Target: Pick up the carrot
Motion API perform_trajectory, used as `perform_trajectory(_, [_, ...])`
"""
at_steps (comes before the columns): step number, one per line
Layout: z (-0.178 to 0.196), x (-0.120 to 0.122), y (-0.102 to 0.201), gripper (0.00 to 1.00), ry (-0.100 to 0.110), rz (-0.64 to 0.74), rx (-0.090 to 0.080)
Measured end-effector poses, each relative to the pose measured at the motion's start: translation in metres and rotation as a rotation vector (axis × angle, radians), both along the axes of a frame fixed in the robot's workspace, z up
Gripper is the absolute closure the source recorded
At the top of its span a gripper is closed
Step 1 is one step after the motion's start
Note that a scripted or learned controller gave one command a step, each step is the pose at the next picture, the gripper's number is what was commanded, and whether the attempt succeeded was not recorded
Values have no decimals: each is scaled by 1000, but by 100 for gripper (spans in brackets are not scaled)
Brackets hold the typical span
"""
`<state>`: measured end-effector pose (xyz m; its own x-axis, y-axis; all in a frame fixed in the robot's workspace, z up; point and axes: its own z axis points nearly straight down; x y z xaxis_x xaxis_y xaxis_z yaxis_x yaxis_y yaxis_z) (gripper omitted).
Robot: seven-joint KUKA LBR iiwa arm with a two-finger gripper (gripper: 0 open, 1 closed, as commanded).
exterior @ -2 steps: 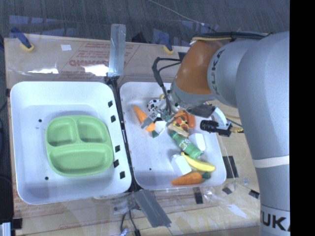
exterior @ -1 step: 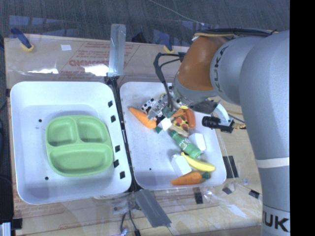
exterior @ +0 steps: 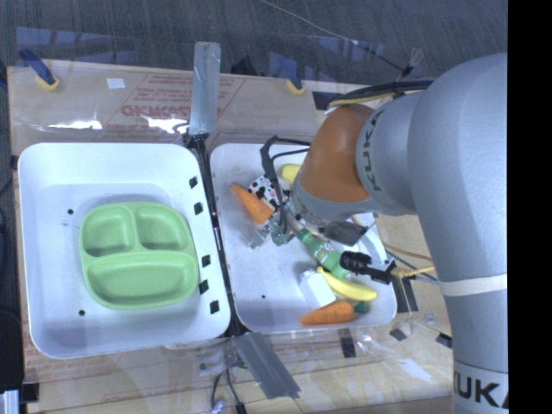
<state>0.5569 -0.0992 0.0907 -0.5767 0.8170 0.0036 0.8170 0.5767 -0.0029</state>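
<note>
Carrot pickup, approach step by my reading. Largest first: my arm (exterior: 448,222) comes in from the right and covers much of the right bin (exterior: 250,304). The left bin (exterior: 43,231) carries a green divided plate (exterior: 136,255); both bins sit side by side on the worktop (exterior: 112,93).

In the right bin I see two orange pieces. One carrot (exterior: 252,203) lies near the bin's upper left, tilted, just beside my pincer (exterior: 278,221). A second orange piece (exterior: 328,314) lies by the near wall, touching or just under a yellow banana (exterior: 349,286). A small white block (exterior: 317,286) sits beside the banana, and a green item (exterior: 323,253) lies between it and my wrist.

Pincer state: I cannot tell whether it is parted or closed; the wrist hides it. Nothing orange is visibly between it.

Judgement: grasp not yet made. Next move calls for centring over the upper carrot, aligning across its narrow width, then descending and closing.
</note>
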Motion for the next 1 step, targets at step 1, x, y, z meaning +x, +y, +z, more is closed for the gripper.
perform_trajectory(1, [103, 15, 25, 100, -8, -344, -1])
